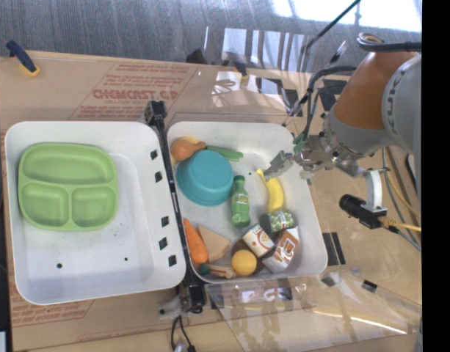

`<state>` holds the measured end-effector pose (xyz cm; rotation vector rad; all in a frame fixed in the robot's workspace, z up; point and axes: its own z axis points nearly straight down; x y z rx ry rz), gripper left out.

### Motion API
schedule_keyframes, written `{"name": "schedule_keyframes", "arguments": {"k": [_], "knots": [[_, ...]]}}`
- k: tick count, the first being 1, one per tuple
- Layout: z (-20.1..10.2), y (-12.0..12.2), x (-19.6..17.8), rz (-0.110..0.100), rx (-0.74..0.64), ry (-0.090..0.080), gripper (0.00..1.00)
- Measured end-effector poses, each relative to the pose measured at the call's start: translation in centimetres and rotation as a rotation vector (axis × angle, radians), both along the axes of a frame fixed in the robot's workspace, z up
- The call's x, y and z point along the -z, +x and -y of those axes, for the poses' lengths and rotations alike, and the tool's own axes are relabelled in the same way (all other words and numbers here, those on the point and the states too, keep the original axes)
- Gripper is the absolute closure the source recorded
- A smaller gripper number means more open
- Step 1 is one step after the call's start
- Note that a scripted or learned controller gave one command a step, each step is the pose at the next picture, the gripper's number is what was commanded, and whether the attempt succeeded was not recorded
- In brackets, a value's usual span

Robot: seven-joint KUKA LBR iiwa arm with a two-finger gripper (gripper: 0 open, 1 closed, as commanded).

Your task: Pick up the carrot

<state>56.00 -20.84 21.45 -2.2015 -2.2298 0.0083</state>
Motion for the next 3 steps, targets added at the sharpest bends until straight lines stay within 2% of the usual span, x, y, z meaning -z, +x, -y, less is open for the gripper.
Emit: {"name": "schedule_keyframes", "arguments": {"k": [1,2,3], "knots": [[-5.2,-0.2,12.1,0.001,0.089,-0.004,0.00],[-10.9,-8.3,2.7,0.003,0.025,0.002,0.00],[-11.1,-8.3,11.0,0.005,-0.058,-0.003,0.00]]}}
